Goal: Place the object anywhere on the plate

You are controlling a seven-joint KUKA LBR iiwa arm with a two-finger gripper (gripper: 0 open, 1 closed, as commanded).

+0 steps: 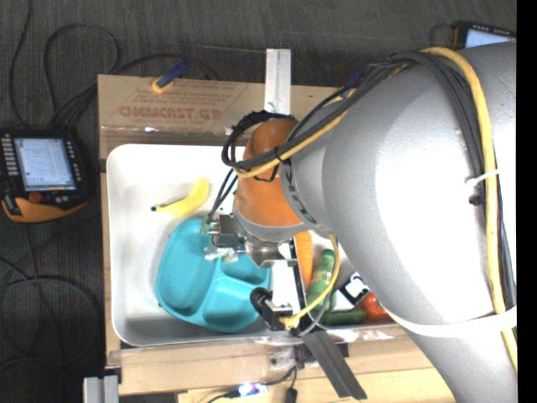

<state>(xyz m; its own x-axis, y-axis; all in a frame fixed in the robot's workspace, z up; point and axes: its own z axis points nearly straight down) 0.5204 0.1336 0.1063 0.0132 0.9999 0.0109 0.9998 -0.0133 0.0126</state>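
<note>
Camera view: the left bin (126,225) is a shallow white tray with rounded corners and a smooth, glossy floor. Its left and near walls are exposed; bare floor runs along the left side and in the near-left corner. The arm (419,191), a large grey smooth casing with an orange band (264,175) above the wrist, covers the bin's right side and most of the second bin. Black and yellow cables (336,116) loop over the casing and down to the wrist.

The plate (201,280) is turquoise plastic, rounded, with a raised rim, lying in the near half of the left bin close to the near wall. The gripper (225,246) is over the plate's far-right part; whether its fingers are apart or together cannot be told.

The banana (189,200), yellow, curved and smooth, lies on the bin floor just beyond the plate's far edge, near the wrist and apart from the gripper.

Orange and green vegetables (319,280) show at the arm's lower edge, to the right of the plate.

The table (168,107) beyond the bin is brown board with printed lettering. The floor (84,23) is dark carpet with loose cables; a pendant (40,170) with a lit screen lies to the left
</note>
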